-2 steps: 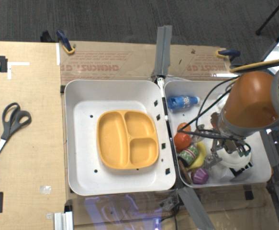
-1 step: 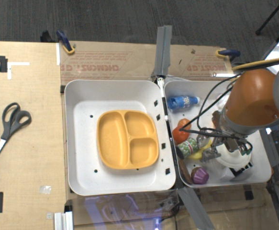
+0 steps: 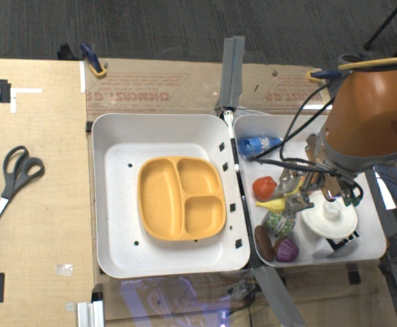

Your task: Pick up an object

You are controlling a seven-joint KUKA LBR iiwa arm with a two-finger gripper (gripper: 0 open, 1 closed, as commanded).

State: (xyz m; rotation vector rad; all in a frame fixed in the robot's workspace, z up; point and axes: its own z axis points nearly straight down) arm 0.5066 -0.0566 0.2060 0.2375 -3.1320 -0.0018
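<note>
Figure: one slanted overhead view of two bins on the worktop [image 3: 35, 251], described from the near edge to the far edge

Near edge, right bin [image 3: 372, 251]: the loose objects lie crowded against the bin's left wall. A purple piece [image 3: 287, 251] touches a dark brown piece [image 3: 263, 242], and just beyond them is a green item [image 3: 277, 223]. They are heaped rather than spread out, so any one of them has neighbours pressing on it. A white rounded body [image 3: 329, 220] sits just beside the heap, directly beneath the arm's wrist (whether it is a loose object or part of the tool cannot be told).

Middle, right bin: a yellow banana-shaped piece [image 3: 277, 203] lies across the heap with a red round piece [image 3: 264, 186] touching it on the far side. The gripper [image 3: 327, 199] hangs low over this cluster, placed there, in all likelihood, because the task's candidates are gathered here. Cables and the wrist hide the tip, so it cannot be told whether the jaws are released or clenched, and nothing is seen to be grasped.

Middle, left bin [image 3: 109, 182]: it holds a yellow divided plate [image 3: 182, 198], lying flat at the centre and well apart from the arm. Scissors [image 3: 14, 172] lie on the bare worktop outside the bins, beyond the area being worked.

Far side: a blue bottle-like item [image 3: 259, 144] lies alone near the right bin's far corner — the least crowded candidate. The arm's orange band [image 3: 372, 114] rises above it, and a blue clamp [image 3: 92, 58] holds the cardboard backing [image 3: 150, 87] at the far edge
</note>
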